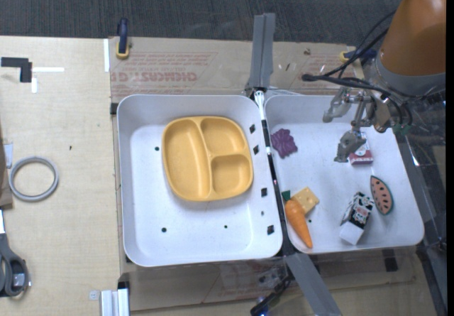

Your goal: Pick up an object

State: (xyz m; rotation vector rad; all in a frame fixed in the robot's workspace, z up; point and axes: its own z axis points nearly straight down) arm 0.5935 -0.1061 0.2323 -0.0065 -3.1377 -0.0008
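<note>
Camera view: metal two-finger hand (352,143) sits low in the right white bin (323,236), right over a small red-and-white packet (362,158); can't tell its opening or whether anything's gripped. Judgement: centre on the packet, close fully, lift straight. Nearby: watermelon-slice toy (382,194), cow-print carton (356,216), purple grape cluster (284,142); yellow divided plate (207,158) in left bin.

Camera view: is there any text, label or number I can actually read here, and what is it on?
Cardboard sheet behind the bins: red printed lettering, upside down and too blurred to read.
Small red and white carton in the right bin, beside the gripper: a label, too small to read.
Black and white carton with a cow pattern: print too small to read.
Nothing else carries legible text.
</note>
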